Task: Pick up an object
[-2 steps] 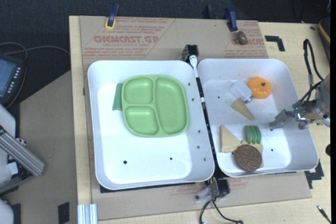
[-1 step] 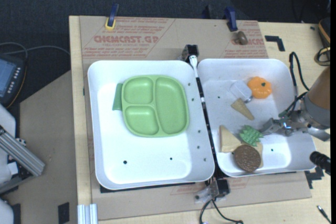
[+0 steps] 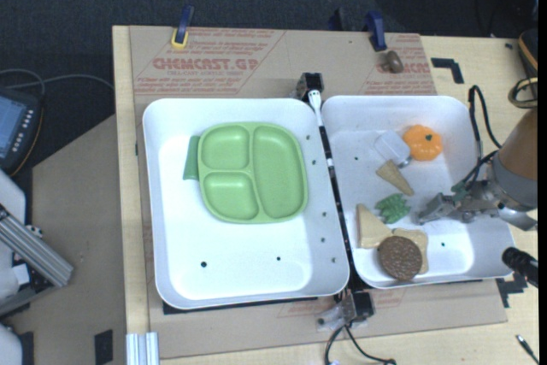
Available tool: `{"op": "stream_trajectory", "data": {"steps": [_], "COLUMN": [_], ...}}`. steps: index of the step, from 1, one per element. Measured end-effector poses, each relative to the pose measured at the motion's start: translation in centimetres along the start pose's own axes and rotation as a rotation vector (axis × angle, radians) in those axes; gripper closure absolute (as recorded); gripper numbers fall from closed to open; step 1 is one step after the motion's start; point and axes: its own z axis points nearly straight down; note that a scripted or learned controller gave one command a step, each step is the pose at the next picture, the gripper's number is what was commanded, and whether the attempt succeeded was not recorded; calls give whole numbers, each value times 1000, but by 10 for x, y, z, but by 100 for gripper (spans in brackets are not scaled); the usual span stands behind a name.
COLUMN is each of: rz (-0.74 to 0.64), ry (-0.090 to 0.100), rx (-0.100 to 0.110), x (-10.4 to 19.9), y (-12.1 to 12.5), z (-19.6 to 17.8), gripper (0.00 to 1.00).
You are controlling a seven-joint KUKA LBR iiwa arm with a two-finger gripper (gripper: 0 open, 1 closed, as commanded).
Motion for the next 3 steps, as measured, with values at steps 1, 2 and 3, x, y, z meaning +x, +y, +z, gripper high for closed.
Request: {"op": "stream_trajectory", "data": {"steps": [1,2,3], "rz": [2,1,2], "ry": [-5,-10,-11], "rx": [-3,-10,-11], "x": [-2,4,-1], "y": [0,2,-5], "z": [-10,-72,-122], "gripper": [100,100,100]}}
